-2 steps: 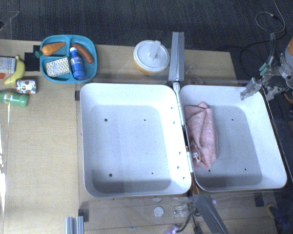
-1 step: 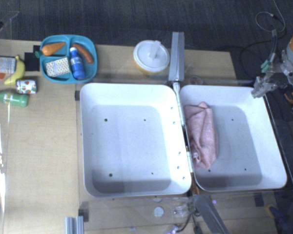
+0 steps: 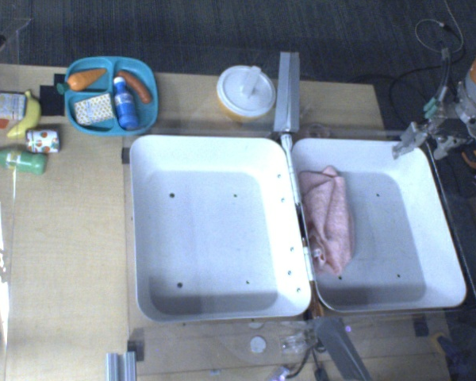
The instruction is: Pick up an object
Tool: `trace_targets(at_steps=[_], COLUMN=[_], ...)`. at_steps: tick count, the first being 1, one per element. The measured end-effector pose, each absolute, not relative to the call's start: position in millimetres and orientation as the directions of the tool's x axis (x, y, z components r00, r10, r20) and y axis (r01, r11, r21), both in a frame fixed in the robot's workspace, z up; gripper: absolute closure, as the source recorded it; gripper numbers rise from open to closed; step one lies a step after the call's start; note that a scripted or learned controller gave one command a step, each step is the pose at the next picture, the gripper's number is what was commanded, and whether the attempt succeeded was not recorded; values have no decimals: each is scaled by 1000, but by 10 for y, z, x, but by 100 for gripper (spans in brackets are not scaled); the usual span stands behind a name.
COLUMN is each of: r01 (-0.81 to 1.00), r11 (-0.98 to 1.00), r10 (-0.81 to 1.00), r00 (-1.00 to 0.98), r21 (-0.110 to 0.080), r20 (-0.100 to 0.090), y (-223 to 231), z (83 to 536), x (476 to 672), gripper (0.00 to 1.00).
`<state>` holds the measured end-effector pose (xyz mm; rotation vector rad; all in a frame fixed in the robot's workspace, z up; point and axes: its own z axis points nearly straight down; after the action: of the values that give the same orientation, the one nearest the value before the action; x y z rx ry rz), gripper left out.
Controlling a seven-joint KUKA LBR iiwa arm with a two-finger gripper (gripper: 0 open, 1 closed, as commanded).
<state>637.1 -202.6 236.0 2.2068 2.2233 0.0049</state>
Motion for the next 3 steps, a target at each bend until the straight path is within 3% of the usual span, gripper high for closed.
trace_targets(at_steps=[1,2,3], r01=[980,935,923], r11=[198,356,384], r10=[980,935,923], r00=[-198,-356,-384], r21=[2,11,13], r20=[0,-5,-6], y=[-1410,-1037,-1033], z=[1070,897,906], x=[6694,6383,5824], gripper=[0,0,0])
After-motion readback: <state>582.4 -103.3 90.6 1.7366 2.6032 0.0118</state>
